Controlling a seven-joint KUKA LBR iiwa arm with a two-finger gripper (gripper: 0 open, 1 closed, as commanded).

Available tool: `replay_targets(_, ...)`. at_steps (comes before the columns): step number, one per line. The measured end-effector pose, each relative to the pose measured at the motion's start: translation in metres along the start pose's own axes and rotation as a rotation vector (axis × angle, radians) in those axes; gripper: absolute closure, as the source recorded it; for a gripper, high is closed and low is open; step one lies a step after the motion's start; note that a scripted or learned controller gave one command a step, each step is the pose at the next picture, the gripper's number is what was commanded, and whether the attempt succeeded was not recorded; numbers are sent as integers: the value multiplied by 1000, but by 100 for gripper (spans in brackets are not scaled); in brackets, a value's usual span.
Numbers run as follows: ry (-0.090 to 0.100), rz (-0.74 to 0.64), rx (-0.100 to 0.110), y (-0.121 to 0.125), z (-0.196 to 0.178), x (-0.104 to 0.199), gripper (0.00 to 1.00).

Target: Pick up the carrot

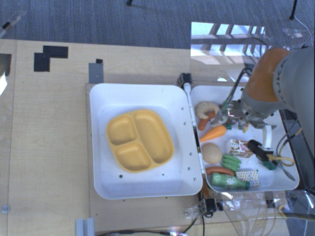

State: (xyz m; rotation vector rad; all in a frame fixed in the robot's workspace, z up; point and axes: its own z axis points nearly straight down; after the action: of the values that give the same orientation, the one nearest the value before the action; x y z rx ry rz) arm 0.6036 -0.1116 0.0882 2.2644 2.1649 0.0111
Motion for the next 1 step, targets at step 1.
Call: replay_targets(1,1,235,-1,-32,-1,28,0)
